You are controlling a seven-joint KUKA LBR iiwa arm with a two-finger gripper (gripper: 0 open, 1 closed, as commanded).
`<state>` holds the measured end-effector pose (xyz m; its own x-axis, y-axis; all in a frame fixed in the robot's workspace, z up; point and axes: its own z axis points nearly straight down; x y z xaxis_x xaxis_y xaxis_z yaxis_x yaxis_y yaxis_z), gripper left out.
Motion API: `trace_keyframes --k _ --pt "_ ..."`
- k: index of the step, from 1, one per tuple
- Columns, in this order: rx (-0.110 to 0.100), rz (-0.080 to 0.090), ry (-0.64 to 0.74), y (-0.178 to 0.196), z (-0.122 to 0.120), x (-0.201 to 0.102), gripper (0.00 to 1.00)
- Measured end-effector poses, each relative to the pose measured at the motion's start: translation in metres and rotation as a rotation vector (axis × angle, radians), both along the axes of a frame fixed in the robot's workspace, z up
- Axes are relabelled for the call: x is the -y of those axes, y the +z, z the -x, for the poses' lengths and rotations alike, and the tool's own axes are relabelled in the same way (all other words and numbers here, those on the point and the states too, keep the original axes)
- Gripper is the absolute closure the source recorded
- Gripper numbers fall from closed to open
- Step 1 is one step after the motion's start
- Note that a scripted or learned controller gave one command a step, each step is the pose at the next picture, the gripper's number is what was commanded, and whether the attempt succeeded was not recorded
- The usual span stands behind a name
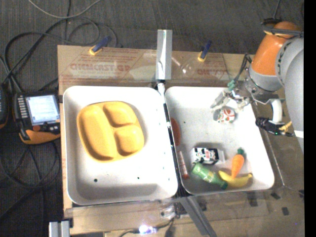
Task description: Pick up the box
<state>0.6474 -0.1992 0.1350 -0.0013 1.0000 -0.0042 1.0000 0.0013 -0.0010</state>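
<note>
Box (207, 155) first: we see it in the right bin (197, 102), near the front, black and white, lying just left of the carrot (237, 162) and just behind the green bottle (208, 174).

Going left to right, we find a handheld screen unit (37, 111) on the floor beside the bench. Next comes the left bin (74, 181), which holds a yellow tray (111, 130) with three compartments. At the divide between the bins, a red stick (183, 164) lies along the right bin's left wall. Then come the box, the bottle, a banana (236, 179) at the front, and the carrot leaning over the banana.

Farther back and to the right, the gripper (228, 102) hangs over the bin's rear, directly above a small white and red object (226, 115), well apart from the box. We cannot tell how it is set. The arm (276, 53) enters from the right.
</note>
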Motion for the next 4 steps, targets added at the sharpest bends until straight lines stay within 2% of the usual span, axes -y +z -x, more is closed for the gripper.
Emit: trace_keyframes --k 1,2,3,4 --pt "0.000 0.001 0.225 0.065 -0.001 0.012 0.00" --pt "-0.001 -0.002 0.262 -0.041 0.025 -0.054 0.00" --pt "-0.001 -0.003 0.262 -0.042 0.025 -0.054 0.00" --pt "-0.053 -0.025 0.128 -0.049 -0.012 -0.037 0.00"
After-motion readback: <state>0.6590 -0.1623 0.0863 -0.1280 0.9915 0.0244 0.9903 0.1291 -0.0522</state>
